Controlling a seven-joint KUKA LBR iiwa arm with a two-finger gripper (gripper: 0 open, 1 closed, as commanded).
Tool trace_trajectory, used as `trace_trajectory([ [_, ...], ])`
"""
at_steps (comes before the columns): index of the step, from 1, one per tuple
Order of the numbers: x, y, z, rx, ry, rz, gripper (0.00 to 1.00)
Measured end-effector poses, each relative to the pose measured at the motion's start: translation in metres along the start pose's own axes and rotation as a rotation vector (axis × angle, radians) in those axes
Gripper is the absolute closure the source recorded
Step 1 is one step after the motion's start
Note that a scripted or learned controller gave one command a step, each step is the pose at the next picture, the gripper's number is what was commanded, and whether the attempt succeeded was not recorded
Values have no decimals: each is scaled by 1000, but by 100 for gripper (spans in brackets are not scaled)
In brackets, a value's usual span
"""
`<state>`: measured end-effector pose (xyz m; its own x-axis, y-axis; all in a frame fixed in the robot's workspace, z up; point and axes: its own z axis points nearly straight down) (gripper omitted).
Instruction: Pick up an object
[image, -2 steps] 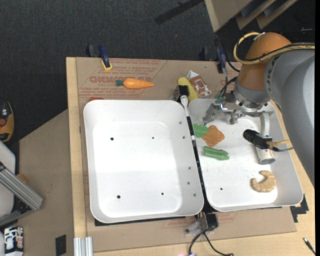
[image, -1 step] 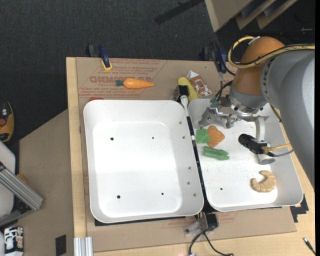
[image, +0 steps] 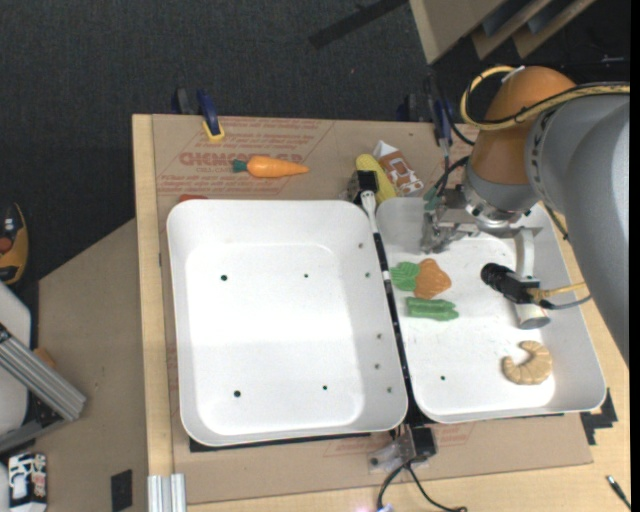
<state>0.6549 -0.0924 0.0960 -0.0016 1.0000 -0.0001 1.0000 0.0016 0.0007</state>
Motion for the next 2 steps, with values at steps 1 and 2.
trace_trajectory([
  [1, 0, 12, 11, -2, -1, 0, 100],
  [2, -2, 13, -38, -5, -1, 2, 100],
])
